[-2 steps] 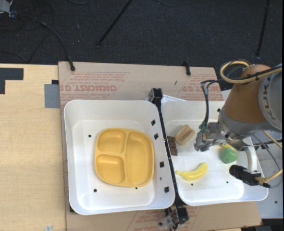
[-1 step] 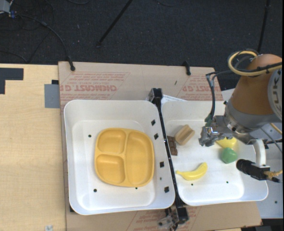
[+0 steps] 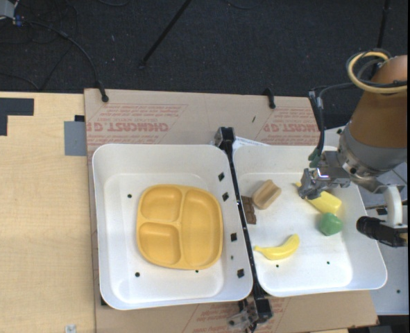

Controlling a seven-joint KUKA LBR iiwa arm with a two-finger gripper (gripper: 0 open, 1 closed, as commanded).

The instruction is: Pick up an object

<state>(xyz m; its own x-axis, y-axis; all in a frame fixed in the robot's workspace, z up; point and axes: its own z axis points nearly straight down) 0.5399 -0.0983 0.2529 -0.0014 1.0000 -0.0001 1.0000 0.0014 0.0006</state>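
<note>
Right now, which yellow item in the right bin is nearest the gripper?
The yellow block, directly beneath the gripper. The banana lies farther off, toward the bin's front.

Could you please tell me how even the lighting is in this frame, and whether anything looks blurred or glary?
In the camera view, light is soft and even over both bins; the yellow plate throws almost no shadow, and the banana only a faint one. The white left bin is bright but not blown out. The gripper above the yellow block looks slightly soft; the floor behind is dark.
</note>
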